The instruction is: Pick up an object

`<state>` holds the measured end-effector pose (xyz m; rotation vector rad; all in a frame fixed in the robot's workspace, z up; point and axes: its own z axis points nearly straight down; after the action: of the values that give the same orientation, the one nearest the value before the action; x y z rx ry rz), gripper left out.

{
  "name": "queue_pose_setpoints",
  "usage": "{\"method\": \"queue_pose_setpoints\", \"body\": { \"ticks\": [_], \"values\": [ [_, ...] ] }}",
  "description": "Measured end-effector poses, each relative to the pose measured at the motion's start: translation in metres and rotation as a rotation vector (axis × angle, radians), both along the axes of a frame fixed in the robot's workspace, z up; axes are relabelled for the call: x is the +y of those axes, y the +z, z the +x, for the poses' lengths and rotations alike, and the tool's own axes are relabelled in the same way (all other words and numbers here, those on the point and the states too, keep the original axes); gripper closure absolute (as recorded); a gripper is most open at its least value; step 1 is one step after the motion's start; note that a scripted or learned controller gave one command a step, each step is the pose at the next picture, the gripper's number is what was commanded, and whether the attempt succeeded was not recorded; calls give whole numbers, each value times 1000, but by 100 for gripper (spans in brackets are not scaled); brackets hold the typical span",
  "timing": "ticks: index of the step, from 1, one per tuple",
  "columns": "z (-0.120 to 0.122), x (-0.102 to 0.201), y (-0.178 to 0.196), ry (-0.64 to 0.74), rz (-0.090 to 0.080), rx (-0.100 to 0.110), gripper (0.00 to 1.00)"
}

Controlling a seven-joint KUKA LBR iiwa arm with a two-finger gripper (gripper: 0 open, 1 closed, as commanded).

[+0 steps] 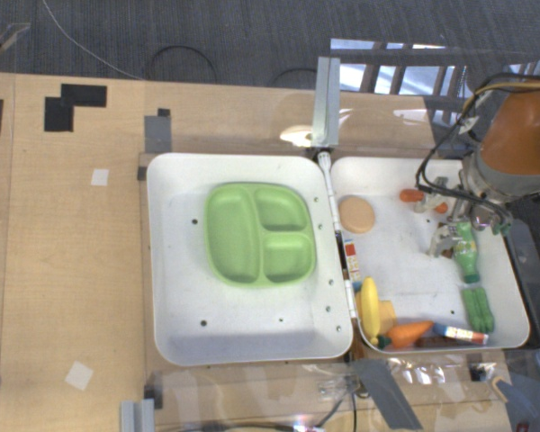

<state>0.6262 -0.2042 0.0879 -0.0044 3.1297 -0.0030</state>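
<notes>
My gripper (451,241) hangs low over the right side of the right bin (405,268), under the grey arm with its orange band (520,133). Directly beside it, touching or nearly so, lies a light green bottle-like object (467,257). A darker green piece (478,309) lies just below that. A tan round disc (357,214) sits at the bin's upper left. A yellow banana (369,302), an orange carrot (409,334) and a marker (463,334) lie along the front. A small orange piece (410,195) rests near the back.
The left bin (175,313) holds a green divided plate (258,233). A red and white item (349,259) lies against the divider between the bins. Black cables (441,142) loop from the arm over the right bin's back edge. Bare bench (63,268) extends to the left.
</notes>
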Motion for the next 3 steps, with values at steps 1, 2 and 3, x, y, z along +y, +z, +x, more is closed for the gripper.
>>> {"method": "queue_pose_setpoints", "body": {
  "ticks": [1,2,3],
  "values": [
    [-46,-2,1,80,-1,0,0],
    [-52,-1,1,90,-3,-3,0],
    [24,-2,-1,-4,2,18,0]
  ]
}}
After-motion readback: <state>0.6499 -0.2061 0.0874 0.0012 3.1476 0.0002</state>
